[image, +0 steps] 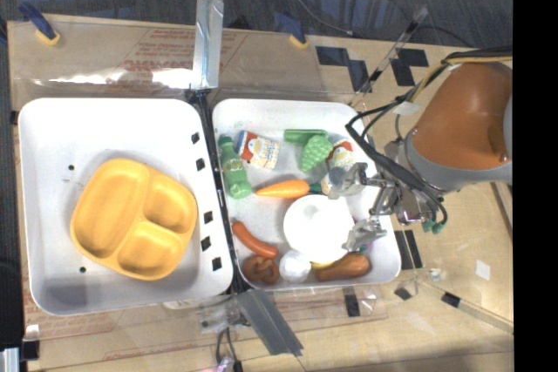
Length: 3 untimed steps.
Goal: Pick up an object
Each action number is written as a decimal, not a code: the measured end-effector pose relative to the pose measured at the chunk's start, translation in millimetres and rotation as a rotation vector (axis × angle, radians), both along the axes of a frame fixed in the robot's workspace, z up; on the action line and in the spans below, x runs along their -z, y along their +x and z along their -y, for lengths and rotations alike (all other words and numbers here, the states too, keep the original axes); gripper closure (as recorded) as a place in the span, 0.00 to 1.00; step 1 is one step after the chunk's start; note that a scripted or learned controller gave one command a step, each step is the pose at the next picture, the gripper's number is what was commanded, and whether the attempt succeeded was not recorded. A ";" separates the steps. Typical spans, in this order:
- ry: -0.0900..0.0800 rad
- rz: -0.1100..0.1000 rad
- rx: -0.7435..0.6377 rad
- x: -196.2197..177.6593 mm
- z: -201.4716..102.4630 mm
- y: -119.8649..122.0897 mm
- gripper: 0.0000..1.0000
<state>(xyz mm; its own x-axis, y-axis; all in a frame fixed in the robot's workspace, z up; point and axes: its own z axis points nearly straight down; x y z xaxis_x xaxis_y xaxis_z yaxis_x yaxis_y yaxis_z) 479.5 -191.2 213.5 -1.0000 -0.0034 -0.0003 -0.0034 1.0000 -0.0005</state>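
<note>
Bench (113, 57): cardboard-coloured worktop bearing two shallow white bins side by side.

Left white bin (44, 135): holds one large yellow plastic divided plate (132, 218), lying flat near the bin's middle, well apart from the arm.

Right white bin (261, 111): crowded with toy food. A round white plastic plate (316, 226) lies toward the near right corner. Along the far edge lie a green plastic vegetable (314, 148) and a small white printed carton (259, 150). A green plastic bottle (234, 170) lies against the left wall. An orange plastic carrot (281, 188) lies mid-bin, just beside the plate. Toward the near edge lie a red-orange sausage (255, 240), a brown roast drumstick (344, 267) and a small white ball (295, 266).

Grey arm with orange band (462, 122): reaches over the right wall. The gripper (362, 205) sits low at the plate's right edge; whether it is spread or closed cannot be told, and nothing is visibly held.

Risk assessment: no object is yet taken. Items lie touching or near-touching, so a descent here may strike the plate rim or the bin wall, slip off smooth plastic, or nudge neighbours rather than seat on one piece. The flat plate offers little purchase.
</note>
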 end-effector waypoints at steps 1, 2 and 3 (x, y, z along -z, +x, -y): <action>-0.007 0.034 0.113 79.3 6.2 61.6 0.00; -0.001 0.005 0.131 119.4 18.2 145.0 0.00; 0.002 0.001 0.074 121.0 -37.4 125.4 0.00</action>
<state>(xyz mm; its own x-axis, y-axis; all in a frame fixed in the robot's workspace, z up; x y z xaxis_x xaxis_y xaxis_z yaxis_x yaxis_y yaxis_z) 605.0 -153.9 92.4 -0.9975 0.0702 -0.0012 0.0702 0.9975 0.0013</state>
